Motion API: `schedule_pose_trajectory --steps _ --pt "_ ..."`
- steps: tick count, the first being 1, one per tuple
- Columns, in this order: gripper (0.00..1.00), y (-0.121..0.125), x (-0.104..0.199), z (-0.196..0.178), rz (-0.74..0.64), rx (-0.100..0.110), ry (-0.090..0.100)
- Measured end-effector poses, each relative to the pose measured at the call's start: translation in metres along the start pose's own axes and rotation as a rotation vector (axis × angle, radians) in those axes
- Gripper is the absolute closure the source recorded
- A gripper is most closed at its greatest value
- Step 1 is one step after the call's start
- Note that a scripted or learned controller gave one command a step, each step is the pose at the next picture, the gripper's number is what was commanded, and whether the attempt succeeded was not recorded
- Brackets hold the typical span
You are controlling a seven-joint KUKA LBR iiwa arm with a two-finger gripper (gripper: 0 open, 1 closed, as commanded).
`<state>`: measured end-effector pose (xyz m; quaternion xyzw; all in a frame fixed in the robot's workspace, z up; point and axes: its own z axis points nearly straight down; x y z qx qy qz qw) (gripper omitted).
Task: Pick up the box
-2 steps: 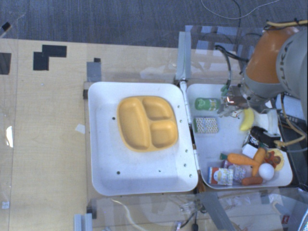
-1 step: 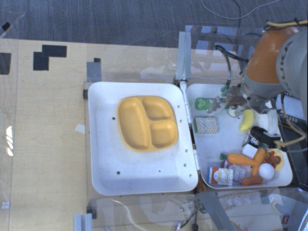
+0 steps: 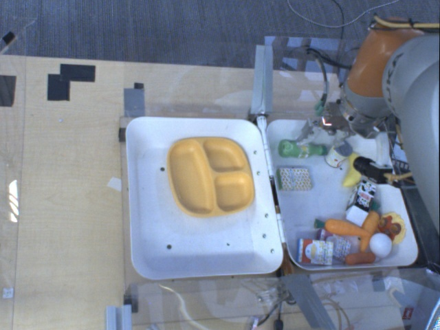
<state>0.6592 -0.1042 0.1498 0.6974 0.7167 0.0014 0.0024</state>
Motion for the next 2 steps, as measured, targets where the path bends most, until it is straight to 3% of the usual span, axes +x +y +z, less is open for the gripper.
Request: schedule_pose_trajectory --steps 1,2 --pt "0.00 0.017 -0.019 0.036 -0.050 -0.030 -0.002" --pt "0.00 -0.077 -0.020 0.053 0.017 -0.020 0.001"
